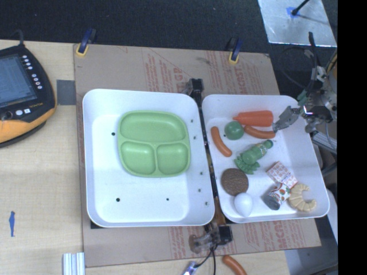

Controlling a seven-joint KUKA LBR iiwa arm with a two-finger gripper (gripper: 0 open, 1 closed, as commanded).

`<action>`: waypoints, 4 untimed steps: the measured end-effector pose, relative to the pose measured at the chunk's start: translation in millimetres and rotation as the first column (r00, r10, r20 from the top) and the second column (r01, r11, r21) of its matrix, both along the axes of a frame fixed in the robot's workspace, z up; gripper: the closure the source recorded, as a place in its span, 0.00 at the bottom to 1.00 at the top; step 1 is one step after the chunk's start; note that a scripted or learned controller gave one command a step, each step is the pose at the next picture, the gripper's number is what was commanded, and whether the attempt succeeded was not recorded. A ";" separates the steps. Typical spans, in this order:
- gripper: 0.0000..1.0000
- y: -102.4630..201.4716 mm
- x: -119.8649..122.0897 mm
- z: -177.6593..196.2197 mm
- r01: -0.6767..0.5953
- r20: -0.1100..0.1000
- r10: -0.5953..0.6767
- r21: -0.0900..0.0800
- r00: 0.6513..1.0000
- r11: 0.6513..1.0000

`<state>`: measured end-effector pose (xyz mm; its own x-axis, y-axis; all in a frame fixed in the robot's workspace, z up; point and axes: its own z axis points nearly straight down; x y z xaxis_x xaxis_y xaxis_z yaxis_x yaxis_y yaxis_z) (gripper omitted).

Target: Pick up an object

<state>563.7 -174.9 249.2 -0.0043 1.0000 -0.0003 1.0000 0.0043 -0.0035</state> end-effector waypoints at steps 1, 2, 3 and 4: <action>0.00 9.4 35.9 -158.0 -0.003 -0.002 0.003 -0.001 1.000 1.000; 1.00 8.2 36.8 -146.4 -0.006 -0.001 0.006 -0.003 1.000 1.000; 0.00 8.1 36.8 -146.4 -0.006 -0.001 0.006 -0.003 1.000 1.000; 0.00 0.9 84.7 -157.4 -0.001 -0.001 0.001 0.001 1.000 1.000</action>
<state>648.4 -174.0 91.8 -0.0050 1.0000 0.0005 1.0000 0.0050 -0.0042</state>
